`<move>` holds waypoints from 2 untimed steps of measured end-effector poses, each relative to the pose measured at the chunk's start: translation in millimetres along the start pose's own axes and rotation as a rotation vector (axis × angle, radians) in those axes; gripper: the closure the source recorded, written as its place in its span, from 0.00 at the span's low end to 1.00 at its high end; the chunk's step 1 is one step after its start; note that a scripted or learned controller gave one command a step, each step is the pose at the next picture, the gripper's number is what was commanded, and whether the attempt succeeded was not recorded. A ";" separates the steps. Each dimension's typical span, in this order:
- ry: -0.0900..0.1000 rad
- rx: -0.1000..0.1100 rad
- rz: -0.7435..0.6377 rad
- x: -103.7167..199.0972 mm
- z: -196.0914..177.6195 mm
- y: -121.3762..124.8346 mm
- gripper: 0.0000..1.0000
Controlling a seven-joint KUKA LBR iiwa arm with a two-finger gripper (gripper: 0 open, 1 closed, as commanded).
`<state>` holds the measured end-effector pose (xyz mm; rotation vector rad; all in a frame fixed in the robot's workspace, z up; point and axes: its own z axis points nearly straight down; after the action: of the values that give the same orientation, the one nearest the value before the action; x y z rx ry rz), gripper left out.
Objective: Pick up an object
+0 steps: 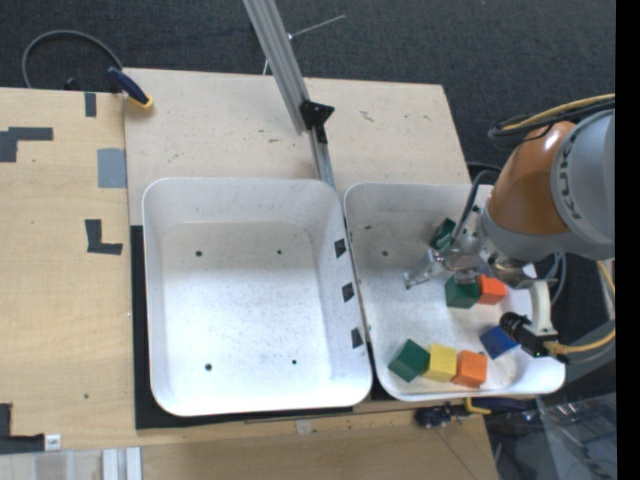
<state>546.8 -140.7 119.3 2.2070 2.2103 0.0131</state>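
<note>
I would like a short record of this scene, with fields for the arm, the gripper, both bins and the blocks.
arm: grey with orange band, reaching in from the right
gripper: low over the right bin, near its middle
right bin: holds all the blocks
left bin: white, speckled floor
front row of blocks: green block, yellow block, orange block, side by side
other blocks: dark green block, small orange block, blue block
held object: none seen between the fingers

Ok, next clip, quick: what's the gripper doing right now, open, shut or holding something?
Gripper: cannot be told. It sits low in the right shallow white bin, just above the dark green block and the small orange block.
</note>
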 end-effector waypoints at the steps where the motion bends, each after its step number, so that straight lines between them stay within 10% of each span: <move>1: 0.001 0.001 -0.001 1.1 -7.5 0.0 1.00; 2: 0.006 0.015 -0.001 11.0 -59.5 -1.4 1.00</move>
<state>544.3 -129.3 178.7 2.2169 2.2223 0.0031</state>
